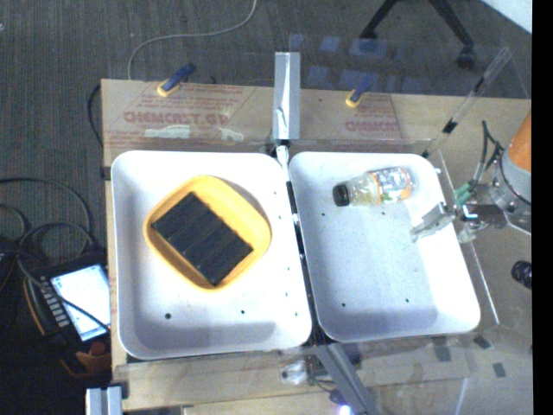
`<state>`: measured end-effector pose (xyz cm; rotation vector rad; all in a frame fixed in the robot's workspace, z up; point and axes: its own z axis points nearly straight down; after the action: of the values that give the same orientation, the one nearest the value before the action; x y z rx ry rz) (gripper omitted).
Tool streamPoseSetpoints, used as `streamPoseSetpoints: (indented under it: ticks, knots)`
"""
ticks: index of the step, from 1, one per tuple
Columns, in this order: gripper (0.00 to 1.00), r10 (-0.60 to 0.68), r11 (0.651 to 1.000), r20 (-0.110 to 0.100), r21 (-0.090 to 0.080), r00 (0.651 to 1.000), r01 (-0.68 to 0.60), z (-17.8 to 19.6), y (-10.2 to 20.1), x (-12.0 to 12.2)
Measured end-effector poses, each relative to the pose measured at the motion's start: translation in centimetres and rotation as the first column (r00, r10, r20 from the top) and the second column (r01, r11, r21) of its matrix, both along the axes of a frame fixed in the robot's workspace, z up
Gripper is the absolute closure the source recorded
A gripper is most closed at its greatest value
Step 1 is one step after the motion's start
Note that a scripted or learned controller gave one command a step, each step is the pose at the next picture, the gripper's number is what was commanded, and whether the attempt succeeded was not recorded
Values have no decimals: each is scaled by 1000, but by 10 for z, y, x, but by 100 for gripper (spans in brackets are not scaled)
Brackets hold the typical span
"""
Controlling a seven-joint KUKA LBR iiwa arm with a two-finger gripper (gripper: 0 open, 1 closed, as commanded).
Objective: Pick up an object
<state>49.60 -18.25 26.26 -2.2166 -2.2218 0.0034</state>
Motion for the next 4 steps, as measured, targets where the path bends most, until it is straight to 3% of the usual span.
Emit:
streamPoseSetpoints:
  ticks: [1,2,3,4]
  knots:
    - [0,-10,1000,0,0,1000,10,-55,1,-12]
    - [0,-199,980,0,-2,980,199,-23,20,49]
    - [0,-134,991,0,-3,991,134,-33,44,111]
    - [0,-39,999,2,-1,999,39,-131,32,150]
